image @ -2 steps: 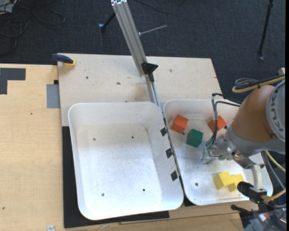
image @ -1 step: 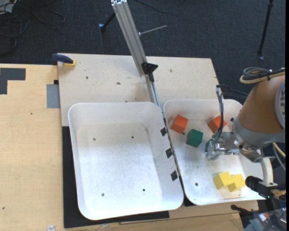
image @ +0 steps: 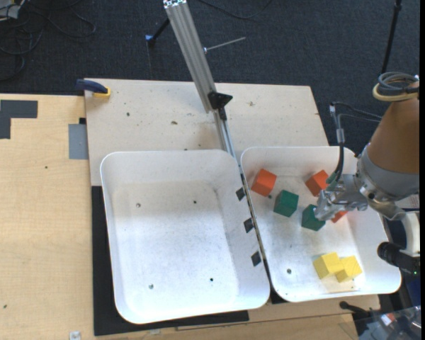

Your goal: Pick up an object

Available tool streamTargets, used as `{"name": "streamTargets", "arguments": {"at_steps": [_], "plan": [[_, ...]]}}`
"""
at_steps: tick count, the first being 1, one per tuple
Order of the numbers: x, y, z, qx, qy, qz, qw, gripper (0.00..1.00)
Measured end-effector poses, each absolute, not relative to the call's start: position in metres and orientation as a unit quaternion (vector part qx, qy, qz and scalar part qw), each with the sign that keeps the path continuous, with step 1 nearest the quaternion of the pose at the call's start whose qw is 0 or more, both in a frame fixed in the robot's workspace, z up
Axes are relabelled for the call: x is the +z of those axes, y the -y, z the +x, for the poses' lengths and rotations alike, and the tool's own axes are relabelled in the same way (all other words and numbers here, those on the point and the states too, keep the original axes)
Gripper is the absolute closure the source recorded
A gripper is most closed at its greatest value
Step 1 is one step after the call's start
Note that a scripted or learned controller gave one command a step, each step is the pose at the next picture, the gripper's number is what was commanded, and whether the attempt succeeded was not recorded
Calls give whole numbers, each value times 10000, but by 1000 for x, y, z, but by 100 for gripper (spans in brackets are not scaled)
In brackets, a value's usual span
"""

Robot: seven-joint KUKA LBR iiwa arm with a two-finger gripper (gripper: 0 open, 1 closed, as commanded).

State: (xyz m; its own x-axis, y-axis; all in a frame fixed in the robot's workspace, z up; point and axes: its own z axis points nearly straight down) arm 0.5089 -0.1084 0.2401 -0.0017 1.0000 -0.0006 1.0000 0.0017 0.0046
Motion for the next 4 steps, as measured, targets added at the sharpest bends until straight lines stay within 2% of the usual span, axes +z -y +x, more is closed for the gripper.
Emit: {"name": "streamTargets", "arguments": {"at_steps": [1,2,4], "plan": [[244,109,509,-6,-7082,7061,-8,100],[251,59,526,0,-7088,7054,-13,100],[236,-52,566,-8,-7085,7057,-8,100]]}}
